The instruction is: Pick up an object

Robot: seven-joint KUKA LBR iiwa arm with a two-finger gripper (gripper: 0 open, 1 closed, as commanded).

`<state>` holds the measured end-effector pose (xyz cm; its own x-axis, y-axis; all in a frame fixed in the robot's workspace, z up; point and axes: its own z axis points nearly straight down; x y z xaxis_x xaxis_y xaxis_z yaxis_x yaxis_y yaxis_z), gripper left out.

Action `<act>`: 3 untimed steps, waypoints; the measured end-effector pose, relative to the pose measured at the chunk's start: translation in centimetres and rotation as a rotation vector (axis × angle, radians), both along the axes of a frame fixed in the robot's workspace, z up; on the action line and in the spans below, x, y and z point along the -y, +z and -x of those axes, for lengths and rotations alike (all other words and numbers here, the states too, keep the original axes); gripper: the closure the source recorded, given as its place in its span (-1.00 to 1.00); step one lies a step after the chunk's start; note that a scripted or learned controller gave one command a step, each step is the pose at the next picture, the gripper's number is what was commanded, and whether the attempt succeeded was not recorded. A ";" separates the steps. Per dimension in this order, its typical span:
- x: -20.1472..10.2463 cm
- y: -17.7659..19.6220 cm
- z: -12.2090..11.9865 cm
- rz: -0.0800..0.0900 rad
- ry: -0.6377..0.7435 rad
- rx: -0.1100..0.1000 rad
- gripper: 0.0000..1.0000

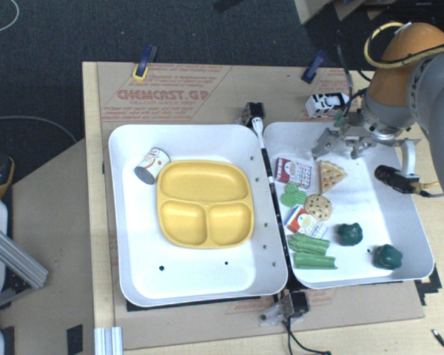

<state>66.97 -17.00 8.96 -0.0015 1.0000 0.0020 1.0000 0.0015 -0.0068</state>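
A brown bench [170, 87] printed with red lettering stands on dark carpet [96, 21] and bears two white bins side by side. The left bin [133, 257] holds a yellow divided tray [205, 202] and, touching its far left corner, a small can [151, 164] on its side. The right bin [407, 220] holds toy food: a red-and-white packet [293, 171], a pizza slice [330, 174], a cookie [318, 207], green beans [311, 250] and two dark green lumps [348, 233] at the near right. The gripper [342, 140] hangs over the right bin's far edge, just beyond the pizza slice; I cannot tell how far it is open, and nothing shows in it. The arm [399, 72] is cut off at the right. A black-and-white thing [324, 104] beyond the bin is too small to name.
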 end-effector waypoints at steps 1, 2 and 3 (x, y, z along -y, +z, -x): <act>-0.1 -0.5 0.0 0.001 0.000 0.003 -1.00; -0.1 0.7 -0.1 0.003 0.001 0.007 1.00; -0.6 7.1 -0.6 0.005 0.000 0.016 1.00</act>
